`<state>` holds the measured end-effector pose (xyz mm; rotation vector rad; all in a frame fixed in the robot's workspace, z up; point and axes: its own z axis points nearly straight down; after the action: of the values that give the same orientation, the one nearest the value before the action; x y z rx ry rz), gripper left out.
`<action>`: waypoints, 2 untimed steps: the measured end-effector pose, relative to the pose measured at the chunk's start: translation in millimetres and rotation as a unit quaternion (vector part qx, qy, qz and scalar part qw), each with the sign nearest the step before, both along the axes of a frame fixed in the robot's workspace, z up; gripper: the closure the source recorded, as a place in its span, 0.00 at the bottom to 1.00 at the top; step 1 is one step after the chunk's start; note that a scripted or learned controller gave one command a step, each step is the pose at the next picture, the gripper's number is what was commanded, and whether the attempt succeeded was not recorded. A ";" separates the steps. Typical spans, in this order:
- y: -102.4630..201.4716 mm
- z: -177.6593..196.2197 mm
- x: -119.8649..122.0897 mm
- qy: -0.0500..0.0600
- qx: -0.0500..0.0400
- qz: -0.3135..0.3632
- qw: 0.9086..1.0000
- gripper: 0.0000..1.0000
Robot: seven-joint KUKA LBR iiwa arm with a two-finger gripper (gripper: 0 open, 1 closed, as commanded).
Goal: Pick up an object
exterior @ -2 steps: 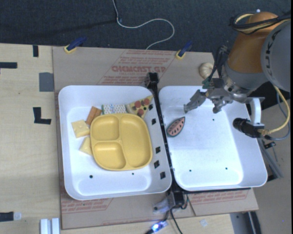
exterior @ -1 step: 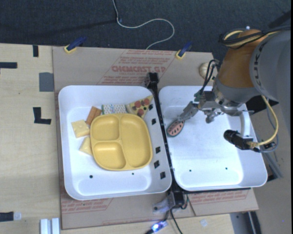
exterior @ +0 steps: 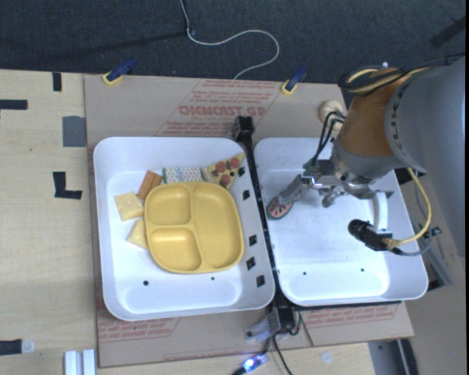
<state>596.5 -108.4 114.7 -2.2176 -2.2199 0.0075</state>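
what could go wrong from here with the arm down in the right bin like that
1. The claw sits low in the right bin, beside a small round pinkish object. The object lies close to the divider between the bins, so a grab may push it against the wall instead of catching it.
2. A cable loops beside the wrist above the bin's right edge and might snag there.
3. The yellow divided plate covers other items in the left bin, making them hard to reach.

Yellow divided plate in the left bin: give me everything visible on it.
The yellow divided plate looks like matte plastic, rounded-square, with three compartments: two at the top and one wide one below. It lies flat and upright in the left bin, near the centre. It overlaps small food-like pieces at its left and top edges.
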 end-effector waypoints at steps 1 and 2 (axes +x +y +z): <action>0.9 -31.9 -0.4 -0.002 0.000 0.000 1.000 0.00; 1.3 -19.9 0.4 -0.003 0.000 0.001 1.000 1.00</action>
<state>596.9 -107.1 94.8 -2.2187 -2.2247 0.0013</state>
